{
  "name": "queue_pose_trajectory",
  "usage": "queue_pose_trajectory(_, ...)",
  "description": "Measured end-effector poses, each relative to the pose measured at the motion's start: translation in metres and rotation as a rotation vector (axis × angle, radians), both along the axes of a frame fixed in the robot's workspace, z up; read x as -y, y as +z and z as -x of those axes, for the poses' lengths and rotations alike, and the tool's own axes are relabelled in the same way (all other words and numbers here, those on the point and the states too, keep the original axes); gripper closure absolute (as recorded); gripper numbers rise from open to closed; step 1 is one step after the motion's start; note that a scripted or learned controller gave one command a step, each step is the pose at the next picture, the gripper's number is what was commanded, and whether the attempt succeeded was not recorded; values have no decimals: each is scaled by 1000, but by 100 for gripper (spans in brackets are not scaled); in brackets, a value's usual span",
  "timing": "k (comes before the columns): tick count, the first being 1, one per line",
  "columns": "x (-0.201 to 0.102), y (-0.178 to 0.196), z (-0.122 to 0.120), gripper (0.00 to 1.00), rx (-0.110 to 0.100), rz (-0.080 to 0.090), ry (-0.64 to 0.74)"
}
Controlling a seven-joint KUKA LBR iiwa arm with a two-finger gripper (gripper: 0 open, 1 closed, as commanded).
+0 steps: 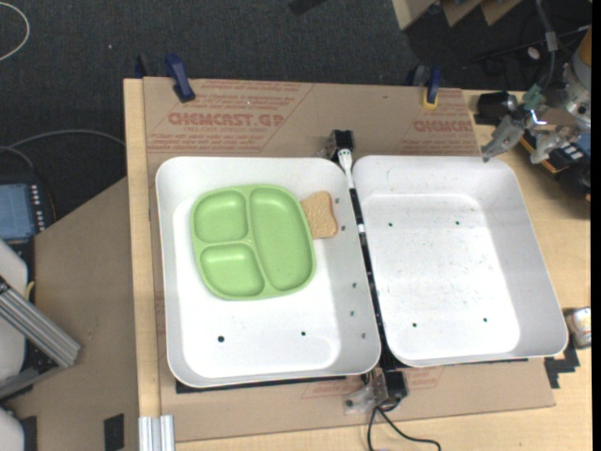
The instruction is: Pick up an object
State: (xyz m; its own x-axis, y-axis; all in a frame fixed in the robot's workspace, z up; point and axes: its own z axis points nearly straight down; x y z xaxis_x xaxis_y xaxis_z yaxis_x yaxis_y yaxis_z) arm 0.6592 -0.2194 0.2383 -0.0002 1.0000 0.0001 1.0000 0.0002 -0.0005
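From above, the left bin (pixel 178 280) holds a green divided plate (pixel 252 241) in its upper half, with a tan slice of toast (pixel 321 214) touching the plate's right rim, just beside the seam between the bins. The right bin (pixel 526 280) sits next to it on the cardboard-covered surface (pixel 235 111). The jaws (pixel 507 132) hang at the far right corner, beyond the right bin's upper right edge, well apart from the plate and toast, spread open and holding nothing.
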Motion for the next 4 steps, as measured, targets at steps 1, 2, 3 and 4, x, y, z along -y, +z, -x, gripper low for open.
queue_pose_trajectory(1, 4, 151, 17, 0, 20, 8, 1)
queue_pose_trajectory(2, -2, 293, 59, 0, 22, 9, 1)
queue_pose_trajectory(3, -40, 300, 132, 0, 2, -1, 2)
queue_pose_trajectory(4, -93, 298, 182, 0, 0, -2, 4)
